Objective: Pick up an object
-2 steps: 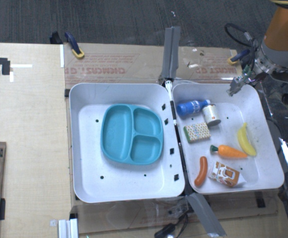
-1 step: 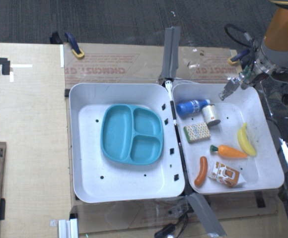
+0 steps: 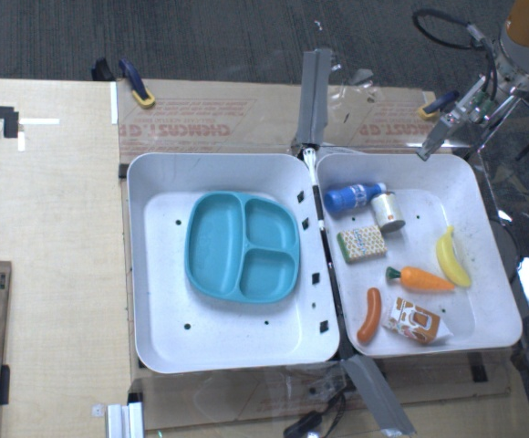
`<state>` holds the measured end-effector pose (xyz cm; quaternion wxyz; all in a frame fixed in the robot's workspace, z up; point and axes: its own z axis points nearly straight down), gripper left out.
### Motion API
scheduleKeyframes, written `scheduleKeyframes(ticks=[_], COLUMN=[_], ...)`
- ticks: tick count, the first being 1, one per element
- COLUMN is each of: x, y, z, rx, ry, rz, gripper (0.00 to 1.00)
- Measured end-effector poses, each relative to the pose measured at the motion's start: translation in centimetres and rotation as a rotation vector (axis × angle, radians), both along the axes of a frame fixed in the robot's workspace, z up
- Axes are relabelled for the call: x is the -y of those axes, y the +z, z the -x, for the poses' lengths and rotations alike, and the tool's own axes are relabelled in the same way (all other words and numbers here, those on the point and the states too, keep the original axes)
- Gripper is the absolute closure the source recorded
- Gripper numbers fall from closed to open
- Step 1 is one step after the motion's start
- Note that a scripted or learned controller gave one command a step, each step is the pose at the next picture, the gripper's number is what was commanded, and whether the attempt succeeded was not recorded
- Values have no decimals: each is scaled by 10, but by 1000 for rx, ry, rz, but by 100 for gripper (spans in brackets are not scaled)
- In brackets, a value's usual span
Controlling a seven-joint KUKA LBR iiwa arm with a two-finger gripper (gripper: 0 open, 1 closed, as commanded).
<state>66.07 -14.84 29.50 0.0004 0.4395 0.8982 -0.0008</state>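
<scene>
The hand [image 3: 438, 138], its grip state unclear, hovers past the right bin's [image 3: 483, 245] far edge, objects lying nearer and leftward, blue bottle [image 3: 351, 196] closest.

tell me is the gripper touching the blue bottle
Apart. The camera view shows the gripper up over the right bin's far rim, with bare white bin floor between it and the blue bottle.
</scene>
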Motion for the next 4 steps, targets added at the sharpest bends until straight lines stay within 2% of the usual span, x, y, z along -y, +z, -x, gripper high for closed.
scheduleKeyframes(ticks=[1,2,3,4], x=[45,47,34,34], y=[-183,-206,-206,-200], z=[21,26,107,106], rx=[1,-3,-3,-5], ry=[73,98,-43,-45], rz=[0,-2,-3,-4], gripper=[0,0,0,100])
